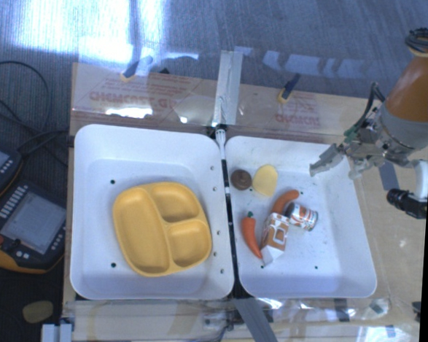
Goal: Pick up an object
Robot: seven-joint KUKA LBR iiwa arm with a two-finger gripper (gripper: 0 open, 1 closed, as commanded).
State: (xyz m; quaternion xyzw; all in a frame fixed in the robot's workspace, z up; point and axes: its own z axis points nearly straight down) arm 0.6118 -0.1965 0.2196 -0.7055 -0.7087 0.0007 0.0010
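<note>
You have two white bins side by side on the desk (386,215). The left bin (98,151) carries a yellow divided tray (162,227) lying flat at mid-frame left. The right bin (339,263) gathers the pickable things in a loose cluster toward its left half, likely tipped in as a heap for grasp trials. There you'll find a small brown round piece (241,179) just beside a pale yellow lemon-like piece (265,179). Below them an orange sausage-shaped piece (285,201) touches a small tin can (303,217) lying on its side. A carton (275,233) sits beside a carrot (251,236).

Your pincer (340,159) hangs at the frame's upper right, over the right bin's upper right corner, well apart from the cluster. I cannot tell how wide it stands; nothing shows between its tips, so I judge it carries nothing.
</note>
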